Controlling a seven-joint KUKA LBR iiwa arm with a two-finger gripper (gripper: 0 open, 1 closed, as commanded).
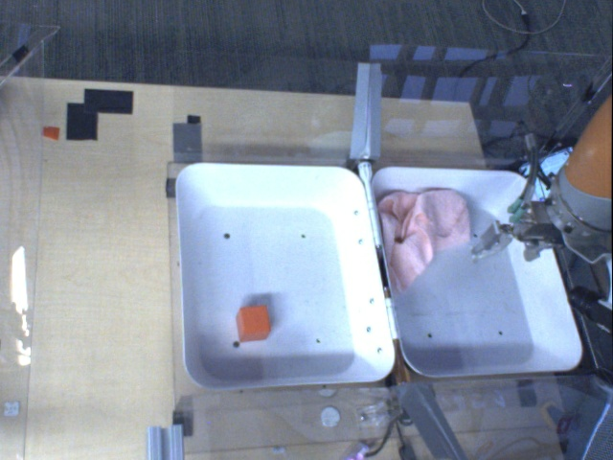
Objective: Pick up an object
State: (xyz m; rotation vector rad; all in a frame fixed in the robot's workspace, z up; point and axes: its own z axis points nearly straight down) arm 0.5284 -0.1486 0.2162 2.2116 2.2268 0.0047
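Light is bright and even, falling from overhead onto the pale wooden table [96,286]. The two shallow white plastic bins, left [192,257] and right [556,305], are close to washed out, with soft grey shading pooled along their lower inner walls. A small orange block [254,323] throws a faint, short shadow on its left side. A white streak of glare [17,276] sits near the left edge on a clear panel, and faint reflections show along the upper left corner. Focus is slightly soft throughout; the metal pincer [495,239] and the grey arm [584,195] look blurred. The dark floor [287,17] above shows fine grainy texture.
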